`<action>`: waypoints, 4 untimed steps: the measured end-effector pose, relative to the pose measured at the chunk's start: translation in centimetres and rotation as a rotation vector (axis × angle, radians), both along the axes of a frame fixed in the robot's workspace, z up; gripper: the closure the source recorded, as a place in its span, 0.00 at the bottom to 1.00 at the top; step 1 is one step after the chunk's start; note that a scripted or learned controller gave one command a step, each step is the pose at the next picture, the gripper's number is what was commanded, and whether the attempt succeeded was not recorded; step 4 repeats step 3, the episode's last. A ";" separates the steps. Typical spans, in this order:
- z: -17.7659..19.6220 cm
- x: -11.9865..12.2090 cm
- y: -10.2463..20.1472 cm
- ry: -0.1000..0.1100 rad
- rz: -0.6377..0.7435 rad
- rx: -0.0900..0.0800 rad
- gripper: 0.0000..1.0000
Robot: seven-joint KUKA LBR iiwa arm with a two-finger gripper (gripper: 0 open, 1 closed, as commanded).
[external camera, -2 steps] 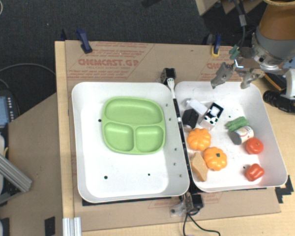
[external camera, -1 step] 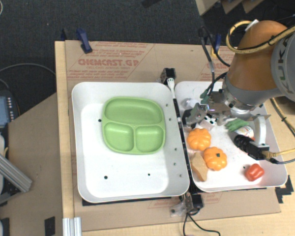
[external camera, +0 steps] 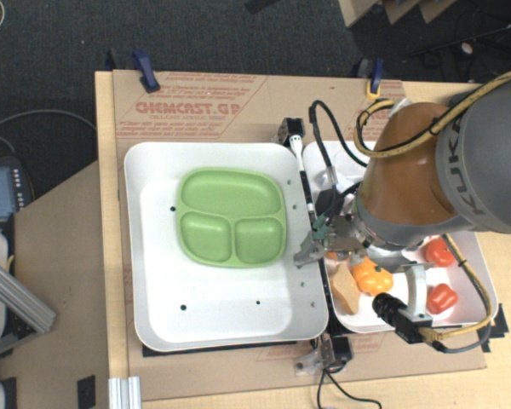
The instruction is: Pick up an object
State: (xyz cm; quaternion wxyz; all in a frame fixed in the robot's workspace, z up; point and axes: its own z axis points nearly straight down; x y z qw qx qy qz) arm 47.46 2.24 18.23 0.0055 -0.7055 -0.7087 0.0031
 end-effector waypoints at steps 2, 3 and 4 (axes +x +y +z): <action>12.6 1.1 7.0 -0.026 0.006 0.002 1.00; 26.5 0.6 5.1 -0.032 -0.004 0.000 1.00; 26.5 0.6 5.1 -0.032 -0.004 0.000 1.00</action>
